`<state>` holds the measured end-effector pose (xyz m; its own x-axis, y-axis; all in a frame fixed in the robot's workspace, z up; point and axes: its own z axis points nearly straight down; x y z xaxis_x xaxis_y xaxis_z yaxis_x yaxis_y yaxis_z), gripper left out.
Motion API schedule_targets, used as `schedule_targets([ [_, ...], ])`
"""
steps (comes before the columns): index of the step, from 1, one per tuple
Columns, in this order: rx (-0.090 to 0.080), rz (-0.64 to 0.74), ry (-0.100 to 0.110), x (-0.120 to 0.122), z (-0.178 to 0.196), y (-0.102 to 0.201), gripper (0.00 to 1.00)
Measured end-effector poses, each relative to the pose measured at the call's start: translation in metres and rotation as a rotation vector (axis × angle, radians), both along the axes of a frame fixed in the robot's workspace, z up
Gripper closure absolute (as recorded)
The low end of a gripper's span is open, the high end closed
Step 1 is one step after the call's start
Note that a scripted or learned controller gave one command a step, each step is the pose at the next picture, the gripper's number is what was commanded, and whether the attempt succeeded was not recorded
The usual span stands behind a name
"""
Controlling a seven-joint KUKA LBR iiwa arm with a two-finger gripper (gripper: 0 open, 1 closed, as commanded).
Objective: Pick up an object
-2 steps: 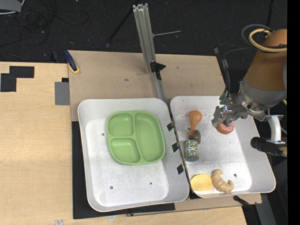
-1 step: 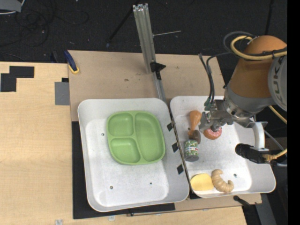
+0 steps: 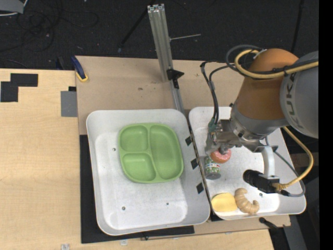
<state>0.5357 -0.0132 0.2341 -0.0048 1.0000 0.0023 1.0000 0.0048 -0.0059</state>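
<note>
Camera view
Arm: reaches in from the right, over the right bin (image 3: 291, 204).
Gripper (image 3: 216, 151): low over the right bin's left part; whether its jaws stand wide or narrow cannot be told.
Red-and-white object (image 3: 222, 155): directly under the gripper; held or not, cannot tell.
Small can (image 3: 212, 168): just near of the gripper, by the bin's left wall.
Yellow piece (image 3: 223, 202): near left corner, touching the tan curved object (image 3: 247, 200).
Green divided plate (image 3: 151, 152): left bin (image 3: 135, 212), centre.
</note>
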Motion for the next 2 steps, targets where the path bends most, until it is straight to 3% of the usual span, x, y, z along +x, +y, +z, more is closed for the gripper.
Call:
schedule_targets([
  [2, -0.001, 0.001, -0.002, -0.009, -0.015, 0.097, 1.0],
])
